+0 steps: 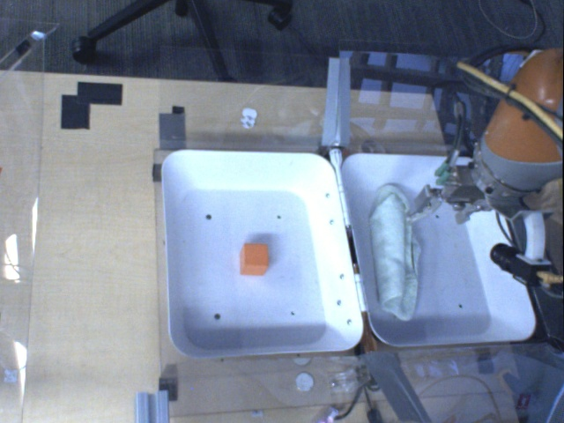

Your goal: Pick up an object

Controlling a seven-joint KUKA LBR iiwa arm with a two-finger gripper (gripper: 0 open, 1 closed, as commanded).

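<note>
Two candidates for picking in the camera view: a rolled pale cloth (393,252) along the left side of the right bin (458,320), and a small orange cube (255,259) near the middle of the left bin (189,324). Above the right bin's upper part, the gripper (434,203), reaching in from the right, with thin fingers (422,208) pointing left toward the cloth's top end. Jaws apparently spread a little, holding nothing; hard to judge more closely at this size.

Cloth just beside the fingertips, to their left and slightly below; cube well apart, across the divider between the bins.

Likely trouble: closing on a single loose fold, so the soft roll unrolls or slips free on lifting. Also possible: fingertips coming down past the cloth's upper end, close to the bin wall, and pinching only air.
</note>
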